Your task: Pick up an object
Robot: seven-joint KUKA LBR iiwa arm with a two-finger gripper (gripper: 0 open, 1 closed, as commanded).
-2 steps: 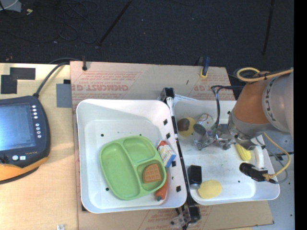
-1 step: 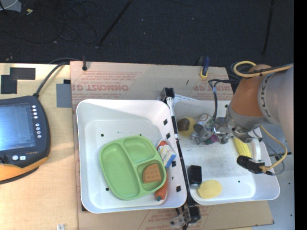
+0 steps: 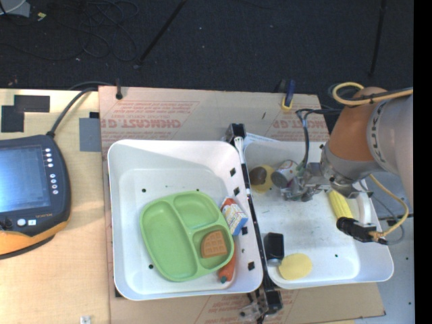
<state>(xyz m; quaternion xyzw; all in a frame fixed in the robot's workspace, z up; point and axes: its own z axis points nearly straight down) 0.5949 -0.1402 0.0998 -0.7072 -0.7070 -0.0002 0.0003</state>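
Arm enters from right; gripper [image 3: 295, 189] low in right bin [image 3: 337, 275] near its far-left corner, fingers too blurred to tell whether spread or closed. Just beside it: a round yellow-brown object [image 3: 262, 176]; yellow corn cob [image 3: 341, 204] under the wrist; pale yellow lump [image 3: 295, 266] and black block [image 3: 273, 246] near front. Left bin [image 3: 135, 160] holds green divided tray [image 3: 165, 241] with a brown cookie [image 3: 214, 244].

Red lettering, upside down and reading roughly "CHEMCRAFT," is printed on the cardboard sheet [image 3: 169, 117] behind the bins; the rest cannot be made out.
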